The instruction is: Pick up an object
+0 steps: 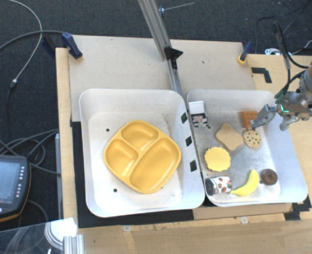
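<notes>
The right bin (pixel 288 157) holds several toy foods: a toast slice (pixel 229 137), a speckled cookie (pixel 251 138), a brown cracker (pixel 248 118), a round yellow wafer (pixel 217 159), a banana (pixel 247 184), a small chocolate donut (pixel 269 177), a red-and-white can (pixel 219 184) and a white carton (pixel 197 114). My gripper (pixel 276 119) hangs over the bin's upper right part, just right of the cracker and cookie. Its fingers are spread open with nothing between them.
A yellow divided plate (pixel 142 156) lies in the left bin (pixel 92 142). A metal rail (pixel 161 30) slants down to the gap between the bins. Blue clamps (pixel 71 44) sit at the bench's back corners. Cables and a pendant (pixel 5 184) lie on the floor at left.
</notes>
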`<state>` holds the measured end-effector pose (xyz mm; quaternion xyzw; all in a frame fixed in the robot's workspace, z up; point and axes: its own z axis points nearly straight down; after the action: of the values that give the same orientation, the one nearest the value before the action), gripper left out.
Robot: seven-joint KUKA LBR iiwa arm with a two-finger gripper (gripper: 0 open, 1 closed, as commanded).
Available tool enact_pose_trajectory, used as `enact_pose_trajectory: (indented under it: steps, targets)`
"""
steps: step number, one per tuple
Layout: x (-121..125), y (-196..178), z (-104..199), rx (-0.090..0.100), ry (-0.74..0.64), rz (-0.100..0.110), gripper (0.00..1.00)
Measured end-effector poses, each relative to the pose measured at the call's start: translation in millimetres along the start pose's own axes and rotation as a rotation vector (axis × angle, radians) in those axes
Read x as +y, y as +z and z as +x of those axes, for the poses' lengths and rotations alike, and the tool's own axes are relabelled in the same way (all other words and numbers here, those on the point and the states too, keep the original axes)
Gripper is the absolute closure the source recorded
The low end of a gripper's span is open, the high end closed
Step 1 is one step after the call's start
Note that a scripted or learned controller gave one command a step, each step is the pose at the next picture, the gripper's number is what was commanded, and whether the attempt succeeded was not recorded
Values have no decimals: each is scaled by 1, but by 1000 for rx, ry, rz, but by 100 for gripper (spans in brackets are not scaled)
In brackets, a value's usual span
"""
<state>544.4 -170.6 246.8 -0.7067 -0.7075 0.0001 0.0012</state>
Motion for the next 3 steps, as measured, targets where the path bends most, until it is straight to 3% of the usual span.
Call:
enact_pose_trajectory:
  steps: [1, 2, 3]
  targets:
    - [1, -11, 0, 0, -1, -3, 100]
    - [1, -23, -13, -3, 2, -5, 100]
    - [22, 22, -20, -1, 1, 2, 100]
